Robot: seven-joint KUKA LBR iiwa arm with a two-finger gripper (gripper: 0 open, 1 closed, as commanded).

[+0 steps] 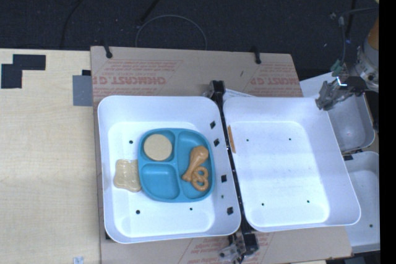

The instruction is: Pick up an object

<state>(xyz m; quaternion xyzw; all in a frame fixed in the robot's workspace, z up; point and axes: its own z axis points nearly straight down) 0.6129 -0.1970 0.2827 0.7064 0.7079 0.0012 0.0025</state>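
A blue divided plate [162, 185] lies in the left bin [117, 114]. On it are a round tan cookie [157, 146], a tan drumstick [197, 161] and a small pretzel [200, 179]. A pale toast-shaped piece [127, 175] lies on the bin floor against the plate's left edge. My gripper [328, 97] hangs at the far right, above the upper right corner of the right bin [278, 164], well away from all these objects. Nothing shows between its fingers.
A black hinge strip [226, 157] runs between the two bins. Both bins rest on a cardboard sheet [185, 74] on a light wooden bench [43, 164]. A metal tray [352, 127] sits beyond the right bin's right edge. Dark floor with cables lies behind.
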